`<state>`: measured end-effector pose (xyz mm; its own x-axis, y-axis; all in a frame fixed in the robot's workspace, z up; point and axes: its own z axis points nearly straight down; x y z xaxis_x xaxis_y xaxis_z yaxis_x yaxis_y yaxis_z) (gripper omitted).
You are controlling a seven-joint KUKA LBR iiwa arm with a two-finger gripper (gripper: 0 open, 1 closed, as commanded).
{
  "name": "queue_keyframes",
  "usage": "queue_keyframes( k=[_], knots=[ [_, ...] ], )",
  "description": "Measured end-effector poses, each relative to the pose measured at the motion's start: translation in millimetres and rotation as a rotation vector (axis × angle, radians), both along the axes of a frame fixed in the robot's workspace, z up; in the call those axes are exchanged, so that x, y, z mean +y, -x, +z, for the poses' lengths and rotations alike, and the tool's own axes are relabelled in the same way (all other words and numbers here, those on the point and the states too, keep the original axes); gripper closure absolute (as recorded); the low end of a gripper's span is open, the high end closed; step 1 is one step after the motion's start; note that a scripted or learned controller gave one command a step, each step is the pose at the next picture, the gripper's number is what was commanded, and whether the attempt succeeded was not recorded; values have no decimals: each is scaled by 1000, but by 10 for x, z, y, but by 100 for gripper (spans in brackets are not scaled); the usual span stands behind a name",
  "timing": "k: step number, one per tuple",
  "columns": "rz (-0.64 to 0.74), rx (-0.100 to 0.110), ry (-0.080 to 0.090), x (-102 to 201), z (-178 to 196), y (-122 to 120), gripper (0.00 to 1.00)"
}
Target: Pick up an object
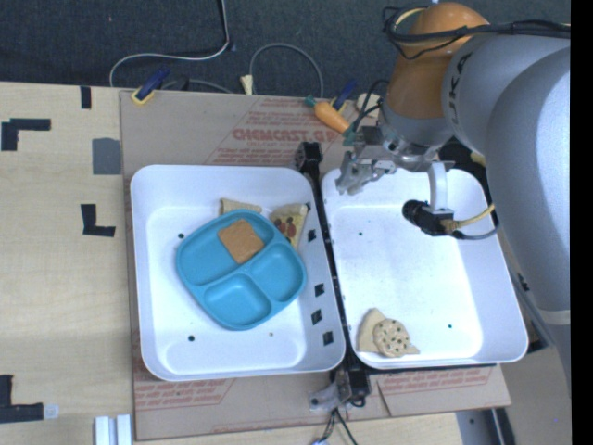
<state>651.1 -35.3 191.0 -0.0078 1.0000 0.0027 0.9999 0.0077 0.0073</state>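
A cookie with dark chips (386, 334) lies at the front left of the right bin (463, 276). In the left bin (153, 248) a blue divided plate (243, 272) carries a brown toast square (241, 240), and a pizza slice (292, 221) lies beside the plate's far right rim, with another flat piece (233, 208) peeking out behind the plate. My gripper (363, 175) hangs over the far left corner of the right bin, well away from the cookie, with nothing seen between its fingers.
The grey arm (519, 109) covers the right bin's far right side. Black clips (321, 276) line the divider between the bins. Cables and an orange-handled tool (330, 116) lie on the cardboard behind the bins.
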Motion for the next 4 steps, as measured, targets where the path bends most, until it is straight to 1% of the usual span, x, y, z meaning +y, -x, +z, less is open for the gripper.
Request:
queue_keyframes(
  k=[1,2,3,4],
  knots=[
    [4,9,-1,970,7,213,100],
    [1,4,-1,1379,961,909,100],
    [-4,11,5,1541,238,232,100],
    [-8,11,5,1404,347,550,100]
  ],
)
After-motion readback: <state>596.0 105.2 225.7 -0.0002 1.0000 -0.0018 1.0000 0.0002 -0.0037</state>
